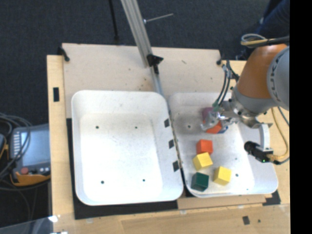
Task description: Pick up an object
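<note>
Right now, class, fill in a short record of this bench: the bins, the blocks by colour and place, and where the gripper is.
bins: two shallow white bins side by side, left bin and right bin
orange block: right bin, middle
yellow block: just below the orange block
second yellow block: right bin, nearer the front
green block: right bin, front left corner
gripper: low over the back of the right bin, above an orange-red object
grip: cannot tell whether anything is held
</note>
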### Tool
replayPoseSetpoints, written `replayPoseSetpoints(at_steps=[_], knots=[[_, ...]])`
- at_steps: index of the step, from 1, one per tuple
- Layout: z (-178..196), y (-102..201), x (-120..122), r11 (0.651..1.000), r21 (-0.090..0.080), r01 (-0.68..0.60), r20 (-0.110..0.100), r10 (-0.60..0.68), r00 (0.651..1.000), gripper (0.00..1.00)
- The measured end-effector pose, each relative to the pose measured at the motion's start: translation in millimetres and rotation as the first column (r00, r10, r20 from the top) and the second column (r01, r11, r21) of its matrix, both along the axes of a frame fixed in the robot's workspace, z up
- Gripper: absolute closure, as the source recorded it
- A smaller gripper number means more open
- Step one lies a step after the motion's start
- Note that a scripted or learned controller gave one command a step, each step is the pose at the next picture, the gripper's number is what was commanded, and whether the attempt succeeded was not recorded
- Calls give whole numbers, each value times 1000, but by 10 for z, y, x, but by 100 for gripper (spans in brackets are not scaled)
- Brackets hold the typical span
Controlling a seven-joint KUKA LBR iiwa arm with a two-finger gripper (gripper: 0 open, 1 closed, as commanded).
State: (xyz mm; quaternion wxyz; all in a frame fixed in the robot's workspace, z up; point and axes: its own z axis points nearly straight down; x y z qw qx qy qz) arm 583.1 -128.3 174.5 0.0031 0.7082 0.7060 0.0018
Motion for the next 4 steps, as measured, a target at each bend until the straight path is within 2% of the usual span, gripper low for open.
replayPoseSetpoints(at_steps=[1,3,4], knots=[[316,-17,12,1000,1,-5,-2,5,1000,100],[498,888,-236,1000,4,-10,-6,10,1000,100],[431,1357,-371,1000,3,-9,-9,9,1000,100]])
